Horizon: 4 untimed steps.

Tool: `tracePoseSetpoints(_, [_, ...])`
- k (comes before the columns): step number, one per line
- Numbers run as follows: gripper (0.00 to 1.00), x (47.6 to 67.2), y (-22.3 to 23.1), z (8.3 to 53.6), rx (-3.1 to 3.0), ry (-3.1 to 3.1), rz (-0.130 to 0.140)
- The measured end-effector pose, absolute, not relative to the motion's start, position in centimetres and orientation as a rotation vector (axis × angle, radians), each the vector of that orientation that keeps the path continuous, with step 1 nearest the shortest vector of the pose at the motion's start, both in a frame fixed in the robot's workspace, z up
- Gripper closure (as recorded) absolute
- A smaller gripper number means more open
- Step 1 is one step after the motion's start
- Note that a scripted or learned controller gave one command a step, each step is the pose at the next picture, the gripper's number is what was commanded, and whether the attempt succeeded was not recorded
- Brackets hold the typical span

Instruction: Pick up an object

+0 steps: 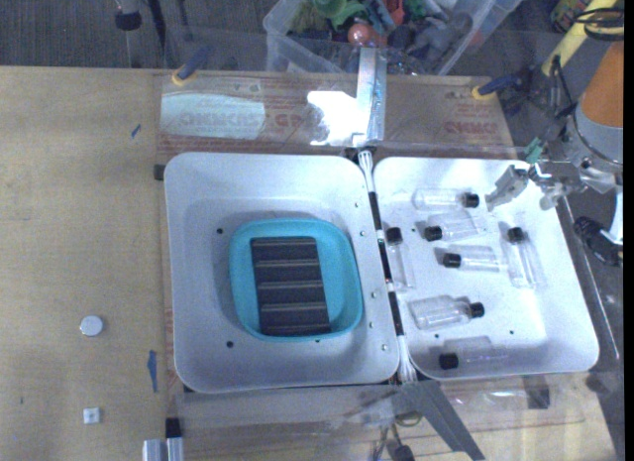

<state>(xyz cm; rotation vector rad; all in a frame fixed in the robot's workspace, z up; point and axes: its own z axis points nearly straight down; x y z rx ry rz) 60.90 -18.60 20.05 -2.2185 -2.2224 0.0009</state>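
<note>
Hand over right bin's far edge; 7 vials beneath

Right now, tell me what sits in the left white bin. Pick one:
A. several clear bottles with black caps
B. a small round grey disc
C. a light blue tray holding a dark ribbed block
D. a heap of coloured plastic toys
C: the left white bin holds a light blue tray with a dark ribbed block in it; the clear bottles with black caps lie in the right white bin.
</note>
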Motion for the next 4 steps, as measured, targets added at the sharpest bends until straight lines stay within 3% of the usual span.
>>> tracePoseSetpoints(1, [0.00, 63.7, -19.9, 8.6, -2.168, -2.278, -0.002])
tracePoseSetpoints(2, [1.00, 63.9, -19.8, 9.9, -2.169, -2.285, -0.006])
tracePoseSetpoints(3, [0.00, 63.9, -19.8, 9.9, -2.168, -2.285, -0.006])
tracePoseSetpoints(4, [0.00, 61.6, -16.3, 8.7, -2.232, -2.215, -0.003])
